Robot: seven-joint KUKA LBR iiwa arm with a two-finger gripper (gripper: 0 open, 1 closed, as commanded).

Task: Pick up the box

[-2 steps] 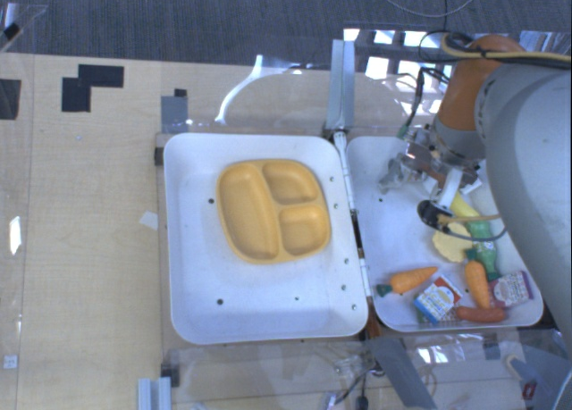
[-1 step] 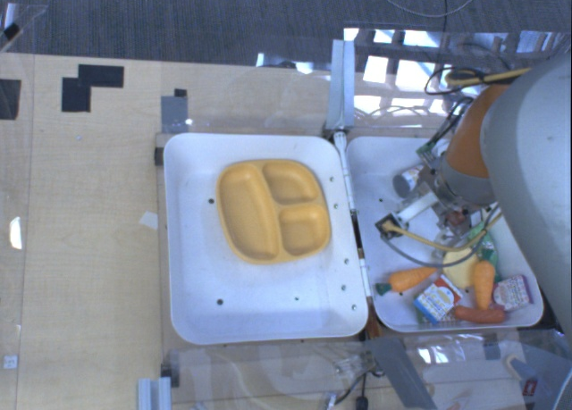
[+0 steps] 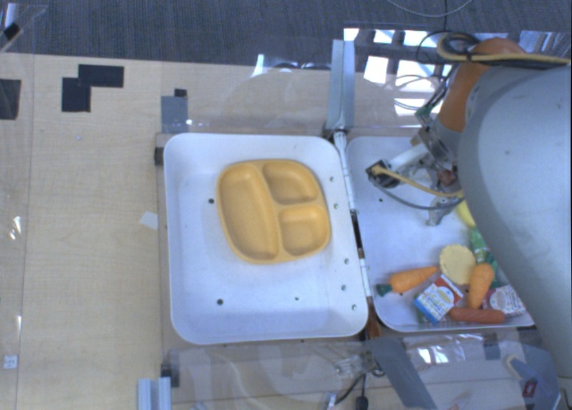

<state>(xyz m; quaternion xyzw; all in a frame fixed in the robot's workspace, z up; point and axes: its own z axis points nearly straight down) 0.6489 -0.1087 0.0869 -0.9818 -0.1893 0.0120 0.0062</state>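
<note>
The box (image 3: 437, 300) is wedged among carrots (image 3: 413, 280) in the right bin (image 3: 393, 221), so it's awkwardly reached. The gripper (image 3: 435, 187) state can't be told tbh.

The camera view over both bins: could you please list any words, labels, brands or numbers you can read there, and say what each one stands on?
No text in this view can be read.
The small box in the right bin: blue, red and white print on its faces, too small and blurred to read.
The white packet by that bin's right edge: coloured markings, also unreadable.
The yellow divided plate in the left bin: no markings.
</note>
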